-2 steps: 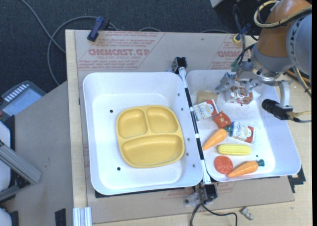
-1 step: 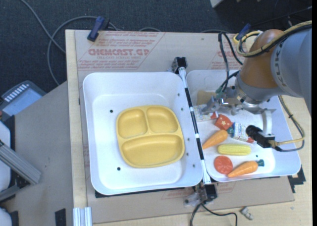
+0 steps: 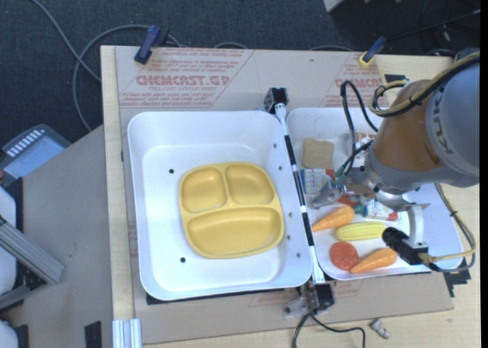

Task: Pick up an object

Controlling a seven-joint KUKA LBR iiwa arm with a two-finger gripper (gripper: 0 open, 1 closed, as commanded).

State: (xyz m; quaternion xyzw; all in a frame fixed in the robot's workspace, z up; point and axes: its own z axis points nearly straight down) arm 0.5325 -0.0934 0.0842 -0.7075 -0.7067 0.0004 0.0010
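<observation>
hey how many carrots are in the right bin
2. One carrot lies just left of the corn; the other carrot sits near the front edge beside the tomato. The arm may hide more.

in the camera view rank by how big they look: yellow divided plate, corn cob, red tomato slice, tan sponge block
1. yellow divided plate
2. corn cob
3. tan sponge block and red tomato slice look about alike, so I won't rank them.

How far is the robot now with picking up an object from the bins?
Nothing looks picked up yet. The yellow divided plate lies in the left bin; two toy carrots, a corn cob and a red piece lie in the right bin. The arm is low over that bin. Grasping and lifting remain.
</observation>
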